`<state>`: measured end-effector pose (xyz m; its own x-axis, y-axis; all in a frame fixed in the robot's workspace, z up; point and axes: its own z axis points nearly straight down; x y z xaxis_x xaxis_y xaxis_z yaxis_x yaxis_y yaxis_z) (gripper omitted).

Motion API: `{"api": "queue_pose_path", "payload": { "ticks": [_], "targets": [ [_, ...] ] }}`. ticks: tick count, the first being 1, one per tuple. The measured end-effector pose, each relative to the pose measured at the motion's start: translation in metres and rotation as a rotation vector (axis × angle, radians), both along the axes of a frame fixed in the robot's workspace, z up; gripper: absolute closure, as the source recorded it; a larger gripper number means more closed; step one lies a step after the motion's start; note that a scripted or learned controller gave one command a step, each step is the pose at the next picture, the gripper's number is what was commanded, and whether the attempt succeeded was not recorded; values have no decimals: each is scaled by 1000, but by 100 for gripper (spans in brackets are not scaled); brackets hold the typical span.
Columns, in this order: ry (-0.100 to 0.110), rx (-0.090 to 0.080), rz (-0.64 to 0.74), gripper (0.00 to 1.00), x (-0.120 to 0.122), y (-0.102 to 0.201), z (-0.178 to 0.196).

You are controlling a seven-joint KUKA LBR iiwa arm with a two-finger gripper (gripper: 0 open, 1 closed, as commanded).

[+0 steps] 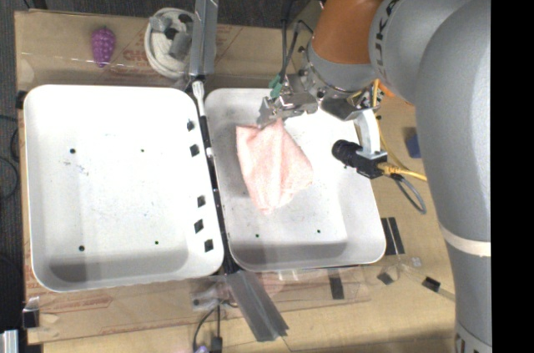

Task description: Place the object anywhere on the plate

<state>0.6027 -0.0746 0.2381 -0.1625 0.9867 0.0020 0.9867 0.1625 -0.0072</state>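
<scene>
Looms largest and nearest, the grey arm (442, 93) with its orange band, reaching in over the right bin (359, 239). Ends in the tool (279, 108), poised above the far edge of that bin. Pinches, by the look of it, the top corner of a pink cloth (271, 163): the cloth's upper tip runs straight up into the fingers and narrows there, as though drawn to a point. Hangs or drapes from that corner, the rest of the cloth spreading wider toward the middle of the right bin; whether the lower hem touches the bin floor or clears it, hard to tell from this slant.

No plate recognisable anywhere inside the right bin or beside it. Left of the right bin, the left bin (50, 176), bare white floor with a few dark dots. Beyond the right bin's far-left corner, on the table (250, 38), a white coil-like item (167, 38), and further left a small purple object (103, 44).

Judged progress: grasp apparently made, lift perhaps just under way. Left to do: carry the cloth away from the right bin to wherever the plate stands, lower, release. Placement not yet done.
</scene>
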Motion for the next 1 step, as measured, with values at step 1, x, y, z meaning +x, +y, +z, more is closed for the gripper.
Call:
{"api": "queue_pose_path", "payload": {
  "ticks": [1],
  "targets": [
    [-1,0,9,100,0,3,-7]
  ]
}}
